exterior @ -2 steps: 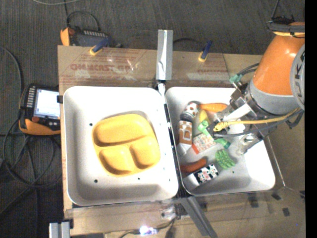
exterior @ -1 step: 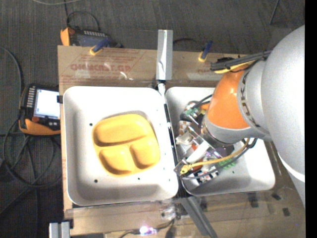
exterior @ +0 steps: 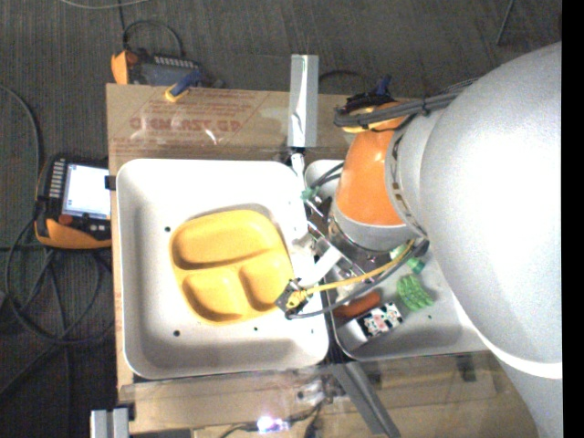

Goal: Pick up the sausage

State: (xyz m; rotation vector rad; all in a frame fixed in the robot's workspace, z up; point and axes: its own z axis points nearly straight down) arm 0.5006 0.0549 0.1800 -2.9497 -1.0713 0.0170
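Note:
The sausage (exterior: 357, 305), a dark red-brown piece, lies in the right bin (exterior: 411, 340) near its front left corner, partly covered by the arm's cables. The arm's orange band (exterior: 365, 185) and grey wrist hang over the seam between the two bins. My gripper (exterior: 317, 237) sits below the wrist at the left bin's right rim, up and to the left of the sausage. No object shows between the fingers.
A yellow divided plate (exterior: 233, 263) lies in the left bin (exterior: 146, 336). A green toy piece (exterior: 413, 291) and a small black-and-white item (exterior: 380, 320) lie beside the sausage. The arm's big grey body hides most of the right bin.

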